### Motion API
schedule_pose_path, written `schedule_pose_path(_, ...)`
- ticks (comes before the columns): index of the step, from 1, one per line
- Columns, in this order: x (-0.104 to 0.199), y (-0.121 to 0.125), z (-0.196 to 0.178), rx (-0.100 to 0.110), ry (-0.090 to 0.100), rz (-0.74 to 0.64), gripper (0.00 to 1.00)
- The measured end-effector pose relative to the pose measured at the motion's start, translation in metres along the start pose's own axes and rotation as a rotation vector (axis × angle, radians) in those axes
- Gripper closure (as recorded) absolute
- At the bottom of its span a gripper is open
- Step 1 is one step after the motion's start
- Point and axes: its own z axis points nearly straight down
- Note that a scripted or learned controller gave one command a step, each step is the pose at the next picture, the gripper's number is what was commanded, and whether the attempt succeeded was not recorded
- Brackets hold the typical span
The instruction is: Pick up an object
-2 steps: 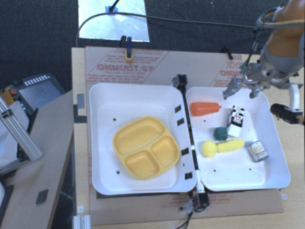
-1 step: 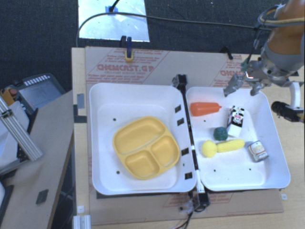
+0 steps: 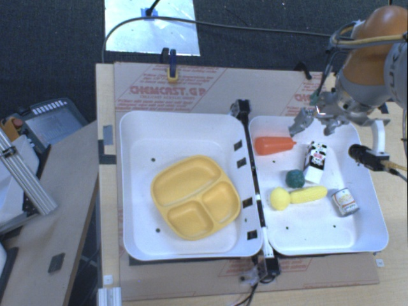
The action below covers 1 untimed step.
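Note:
The right bin [image 3: 366, 231] holds several small things. An orange carrot [image 3: 275, 145] lies at its back left. A black-and-white carton [image 3: 315, 161] stands right of it, with a dark green ball [image 3: 295, 178] just in front. A yellow corn-like piece [image 3: 298, 196] lies near the middle, and a small can [image 3: 344, 201] rests to its right. My gripper [image 3: 314, 126] hangs over the bin's back edge, above and right of the carrot. It is open with nothing between its fingers [image 3: 299, 123].
The left bin [image 3: 137, 234] holds a yellow three-compartment plate [image 3: 194, 196]. A black divider [image 3: 250, 171] runs between the bins. A clamp [image 3: 172, 65] stands at the back of the bench, and grey equipment [image 3: 51, 123] sits at far left.

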Motion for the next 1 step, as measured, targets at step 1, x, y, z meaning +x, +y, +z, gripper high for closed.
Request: schedule_pose_path(1,-0.0080,0.0042,0.0567,0.002,0.000,0.004,0.00)
